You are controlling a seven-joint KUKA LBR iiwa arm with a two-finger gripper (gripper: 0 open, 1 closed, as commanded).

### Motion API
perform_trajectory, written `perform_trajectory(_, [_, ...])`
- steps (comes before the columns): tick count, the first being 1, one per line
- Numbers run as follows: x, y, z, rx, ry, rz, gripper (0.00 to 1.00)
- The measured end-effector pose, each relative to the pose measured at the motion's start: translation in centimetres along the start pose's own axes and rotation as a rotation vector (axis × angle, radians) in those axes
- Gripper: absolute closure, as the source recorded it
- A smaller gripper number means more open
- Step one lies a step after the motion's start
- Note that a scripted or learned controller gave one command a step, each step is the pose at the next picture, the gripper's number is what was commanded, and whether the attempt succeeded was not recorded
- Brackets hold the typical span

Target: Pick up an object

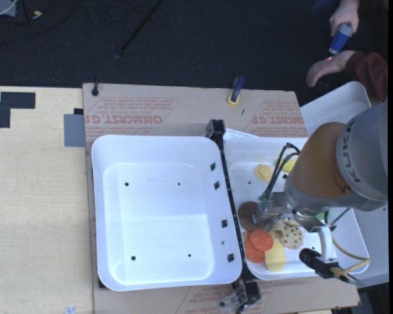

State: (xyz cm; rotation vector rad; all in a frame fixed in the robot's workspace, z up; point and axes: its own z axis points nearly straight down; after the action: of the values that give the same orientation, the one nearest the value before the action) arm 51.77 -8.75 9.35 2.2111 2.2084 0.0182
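Reaching down into the right bin (249, 150), the claw (270, 219) sits among the toys; whether it grips anything I cannot tell. At its seven o'clock lies a red disc (259, 242). Next: close, then lift straight.

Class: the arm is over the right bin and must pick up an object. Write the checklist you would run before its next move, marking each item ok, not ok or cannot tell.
1. Objects in the right bin: ok. A red piece, a yellow block, a speckled cookie and a brown disc lie close together.
2. Arm above that cluster: ok.
3. Hand down near the objects: ok, beside the brown disc.
4. Object held in the hand: cannot tell; the wrist hides it.
5. Second yellow piece reachable: ok, it lies apart near the bin's back.
6. Left bin ready to receive: ok.
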Motion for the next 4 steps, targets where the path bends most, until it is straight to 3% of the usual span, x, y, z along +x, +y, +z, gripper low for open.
perform_trajectory(1, [-2.3, 2.7, -12.7, 0.009, 0.001, 0.0, 1.0])
perform_trajectory(2, [-4.5, 4.5, -12.1, 0.021, 0.003, -0.001, 1.0])
perform_trajectory(3, [-3.2, -4.7, -3.6, 0.034, 0.009, 0.001, 1.0])
perform_trajectory(4, [-5.4, 3.1, 0.8, 0.017, 0.002, -0.001, 1.0])
